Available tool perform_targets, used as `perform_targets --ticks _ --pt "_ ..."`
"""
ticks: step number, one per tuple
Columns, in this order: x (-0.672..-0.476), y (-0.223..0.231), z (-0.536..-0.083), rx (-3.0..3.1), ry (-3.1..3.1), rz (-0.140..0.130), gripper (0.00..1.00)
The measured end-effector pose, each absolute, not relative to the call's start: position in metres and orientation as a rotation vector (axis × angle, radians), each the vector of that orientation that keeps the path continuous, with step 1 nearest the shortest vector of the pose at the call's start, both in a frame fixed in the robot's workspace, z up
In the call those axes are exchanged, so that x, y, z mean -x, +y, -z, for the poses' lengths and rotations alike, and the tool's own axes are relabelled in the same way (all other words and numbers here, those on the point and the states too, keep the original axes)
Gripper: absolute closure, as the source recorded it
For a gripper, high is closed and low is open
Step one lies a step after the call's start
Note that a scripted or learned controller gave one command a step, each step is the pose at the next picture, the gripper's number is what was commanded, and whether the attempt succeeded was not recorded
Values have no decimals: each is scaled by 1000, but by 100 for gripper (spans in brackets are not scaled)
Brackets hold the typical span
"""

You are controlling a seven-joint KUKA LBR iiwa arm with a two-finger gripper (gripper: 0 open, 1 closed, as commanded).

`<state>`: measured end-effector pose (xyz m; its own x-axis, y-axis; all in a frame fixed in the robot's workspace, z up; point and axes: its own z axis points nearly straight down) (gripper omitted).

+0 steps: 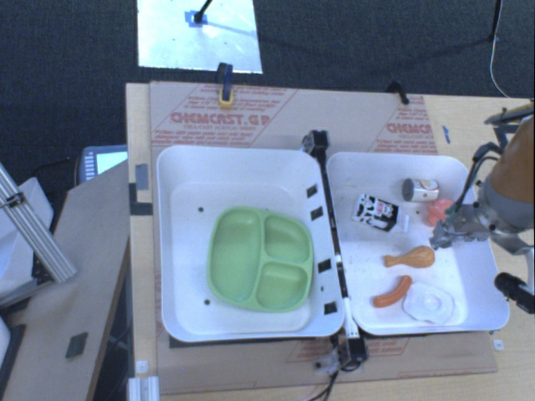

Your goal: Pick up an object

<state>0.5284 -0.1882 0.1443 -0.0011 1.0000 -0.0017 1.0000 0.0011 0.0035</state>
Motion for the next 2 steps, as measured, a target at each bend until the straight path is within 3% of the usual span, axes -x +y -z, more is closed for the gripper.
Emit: perform_targets --ticks 1,2 --pt "-535 -182 -205 -2211 2222 -6 100" --pt "-537 -182 -233 -2213 2223 -4 100"
